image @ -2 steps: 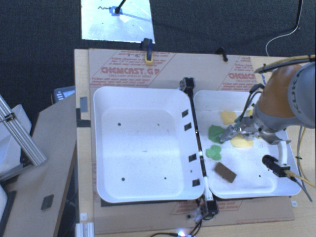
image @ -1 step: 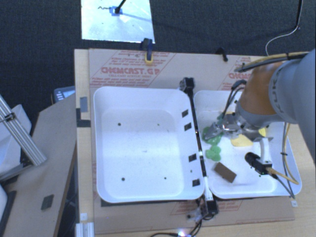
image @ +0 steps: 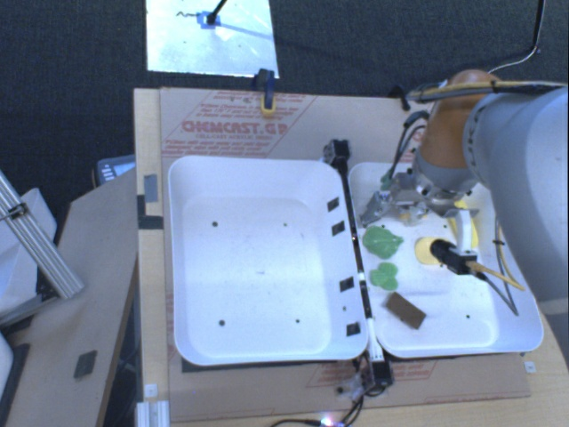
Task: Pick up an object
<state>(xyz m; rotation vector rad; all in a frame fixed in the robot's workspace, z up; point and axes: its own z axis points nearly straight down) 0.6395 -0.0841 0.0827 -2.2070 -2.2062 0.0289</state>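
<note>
My gripper (image: 372, 210) hangs low over the back left part of the right bin (image: 462, 327), close to the wall it shares with the other bin. Just in front of the gripper lies a green, leaf-like piece (image: 382, 238), and a smaller green piece (image: 385, 277) sits a little nearer the front. A yellow flat object (image: 425, 249) lies to the right of the green pieces. A brown block (image: 404, 310) rests toward the front of the same bin. Nothing can be seen held in the gripper.
The left bin (image: 258, 256) stands beside the right one, with black clips (image: 339, 229) along their shared wall. Both bins rest on a cardboard sheet (image: 231, 127). The grey arm (image: 524, 167) covers the right bin's back right side.
</note>
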